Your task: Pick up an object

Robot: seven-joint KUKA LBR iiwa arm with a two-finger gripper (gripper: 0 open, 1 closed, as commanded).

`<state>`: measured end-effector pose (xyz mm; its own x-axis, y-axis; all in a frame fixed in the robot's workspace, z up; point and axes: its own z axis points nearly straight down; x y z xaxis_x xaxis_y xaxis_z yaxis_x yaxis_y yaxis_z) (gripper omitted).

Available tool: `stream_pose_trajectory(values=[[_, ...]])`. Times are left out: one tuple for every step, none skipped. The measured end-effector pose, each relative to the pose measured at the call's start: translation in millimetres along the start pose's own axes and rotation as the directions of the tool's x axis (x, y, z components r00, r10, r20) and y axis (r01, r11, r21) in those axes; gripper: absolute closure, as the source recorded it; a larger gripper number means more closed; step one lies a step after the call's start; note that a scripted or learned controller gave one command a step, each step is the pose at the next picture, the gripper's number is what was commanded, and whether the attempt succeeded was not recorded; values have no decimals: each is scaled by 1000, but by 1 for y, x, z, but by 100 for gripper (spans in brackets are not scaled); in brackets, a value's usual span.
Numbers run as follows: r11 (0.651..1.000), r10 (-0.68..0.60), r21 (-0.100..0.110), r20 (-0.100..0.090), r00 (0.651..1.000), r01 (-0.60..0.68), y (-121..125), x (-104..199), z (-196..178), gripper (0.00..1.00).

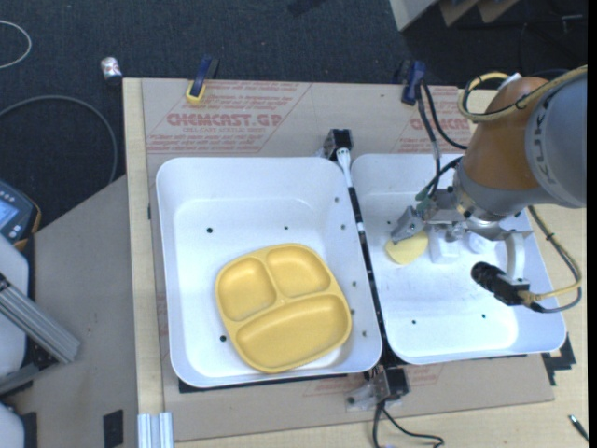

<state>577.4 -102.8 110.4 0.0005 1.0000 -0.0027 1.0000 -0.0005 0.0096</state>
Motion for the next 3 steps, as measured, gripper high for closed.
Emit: stream_pose_trajectory(values=[[1000,5,-11,12,1000,-5,-1,-1,16,0],[1000,7,-26,18,1000,-7,3,-3,0,100],[1000,-7,4,-4,1000,7,-34,57,-80,100]])
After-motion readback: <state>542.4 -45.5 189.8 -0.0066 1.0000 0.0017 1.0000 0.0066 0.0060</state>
